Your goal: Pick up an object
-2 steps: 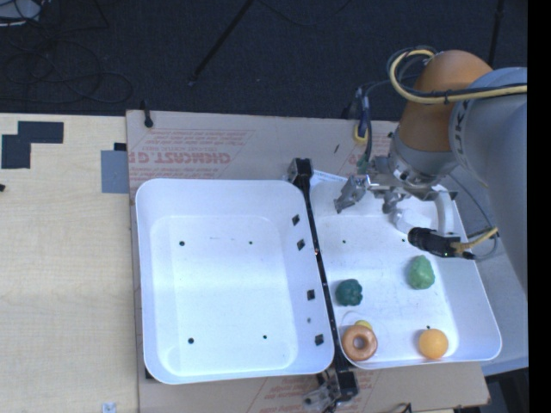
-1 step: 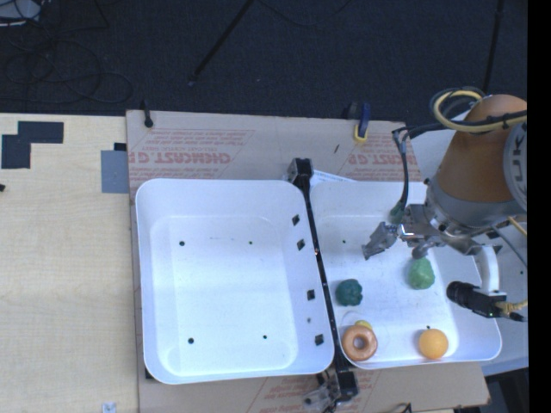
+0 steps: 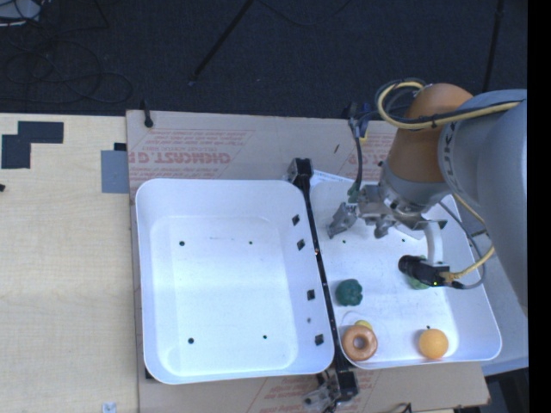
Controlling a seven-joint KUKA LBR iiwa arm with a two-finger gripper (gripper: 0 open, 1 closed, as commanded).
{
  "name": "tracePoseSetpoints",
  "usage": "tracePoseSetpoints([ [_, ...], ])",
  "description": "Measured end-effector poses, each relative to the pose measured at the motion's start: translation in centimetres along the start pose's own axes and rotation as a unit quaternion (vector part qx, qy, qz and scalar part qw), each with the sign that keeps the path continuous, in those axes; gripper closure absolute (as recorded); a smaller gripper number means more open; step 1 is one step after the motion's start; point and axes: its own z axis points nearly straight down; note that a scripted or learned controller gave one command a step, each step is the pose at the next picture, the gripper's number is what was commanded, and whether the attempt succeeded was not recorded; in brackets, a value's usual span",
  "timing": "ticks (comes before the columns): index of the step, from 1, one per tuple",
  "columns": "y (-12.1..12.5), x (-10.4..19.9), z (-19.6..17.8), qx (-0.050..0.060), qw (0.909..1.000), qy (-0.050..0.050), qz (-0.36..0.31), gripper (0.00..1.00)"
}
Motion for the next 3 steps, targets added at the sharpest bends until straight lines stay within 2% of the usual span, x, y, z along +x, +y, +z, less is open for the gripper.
tracePoseSetpoints([
  [1, 2.2, -4.4, 4.2, 0.001, 1.0000, 0.000, 0.003, 0.00],
  [2, 2.1, -10.0, 2.8, 0.006, 1.0000, 0.008, 0.002, 0.00],
  [3, 2.3, -13.2, -2.9, -0.002, 1.0000, -0.001, 0.002, 0.00],
])
